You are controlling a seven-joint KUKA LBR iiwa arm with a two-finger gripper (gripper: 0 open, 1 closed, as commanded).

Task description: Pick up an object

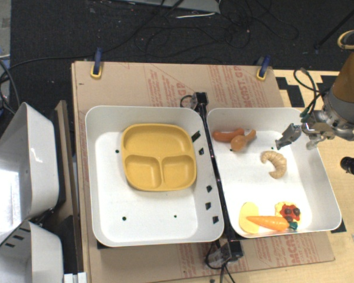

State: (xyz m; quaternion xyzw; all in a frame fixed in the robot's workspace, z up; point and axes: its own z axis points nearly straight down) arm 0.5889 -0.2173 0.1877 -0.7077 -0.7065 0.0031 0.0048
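My gripper [297,140] hangs over the upper right part of the right bin [318,175], open, with nothing between its fingers. One dark finger [287,137] points down-left toward a pale tan croissant-shaped piece [275,163], which lies just below and left of it. An orange-red sausage [227,135] and a small orange lump [241,141] lie at the bin's upper left. Along the front wall lie a carrot [268,222] on a yellow piece [248,214] and a red and green toy [289,211].
The left bin [103,217] holds a yellow divided plate [159,157]. A black divider with clips [210,170] runs between the bins. The arm's orange band [348,81] stands at the right edge. Grey tubs [17,175] sit off the bench's left side.
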